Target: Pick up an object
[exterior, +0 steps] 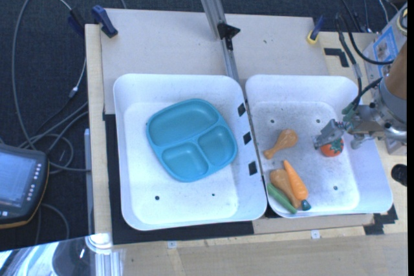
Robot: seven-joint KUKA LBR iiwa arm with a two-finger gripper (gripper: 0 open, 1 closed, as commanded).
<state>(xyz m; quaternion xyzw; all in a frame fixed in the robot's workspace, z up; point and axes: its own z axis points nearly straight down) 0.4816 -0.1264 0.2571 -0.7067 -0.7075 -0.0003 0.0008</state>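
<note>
Small red-orange object (332, 149) lies in right bin (304, 90), right part, directly under gripper (330, 136) tips, touching or nearly. Cannot tell gripper state. Drumstick toy (281, 142) left of it; carrot (294, 180) lower left. Blue divided plate (191, 138) in left bin (139, 197).

A pale wooden bench (168, 42) bears two shallow white bins side by side, the left bin (129, 139) touching the right bin (304, 84). Blue clamps (103, 21) grip its far edge.

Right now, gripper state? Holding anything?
Gripper: low in the right bin, right at the red tomato-like toy. Open or closed cannot be told, and a hold on the toy isn't visible.
</note>
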